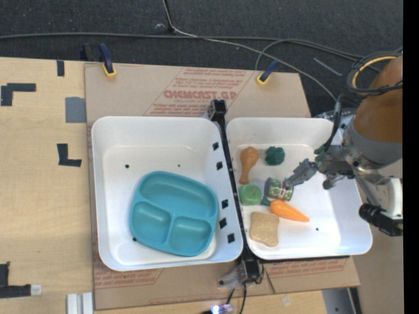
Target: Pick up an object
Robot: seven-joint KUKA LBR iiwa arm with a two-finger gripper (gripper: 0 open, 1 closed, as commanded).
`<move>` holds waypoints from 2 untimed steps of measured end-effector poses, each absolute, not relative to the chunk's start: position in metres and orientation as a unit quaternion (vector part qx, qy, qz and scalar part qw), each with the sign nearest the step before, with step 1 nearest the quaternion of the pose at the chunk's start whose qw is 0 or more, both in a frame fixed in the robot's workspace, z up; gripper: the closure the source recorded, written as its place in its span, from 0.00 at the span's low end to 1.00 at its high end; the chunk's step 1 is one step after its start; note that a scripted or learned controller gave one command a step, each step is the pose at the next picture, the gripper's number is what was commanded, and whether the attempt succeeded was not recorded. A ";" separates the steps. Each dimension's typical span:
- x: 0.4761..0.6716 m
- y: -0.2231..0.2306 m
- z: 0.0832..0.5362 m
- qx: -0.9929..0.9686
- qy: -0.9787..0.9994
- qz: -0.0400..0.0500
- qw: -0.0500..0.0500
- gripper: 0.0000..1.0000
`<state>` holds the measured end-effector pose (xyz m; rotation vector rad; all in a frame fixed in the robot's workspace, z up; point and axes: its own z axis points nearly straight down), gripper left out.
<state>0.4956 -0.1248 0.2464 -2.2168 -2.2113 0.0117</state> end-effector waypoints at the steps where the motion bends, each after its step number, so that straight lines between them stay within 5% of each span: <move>1: 0.498 -0.125 0.252 -0.707 -0.708 0.000 0.001 0.00; 2: 0.495 -0.118 0.189 -0.707 -0.707 0.002 0.003 0.00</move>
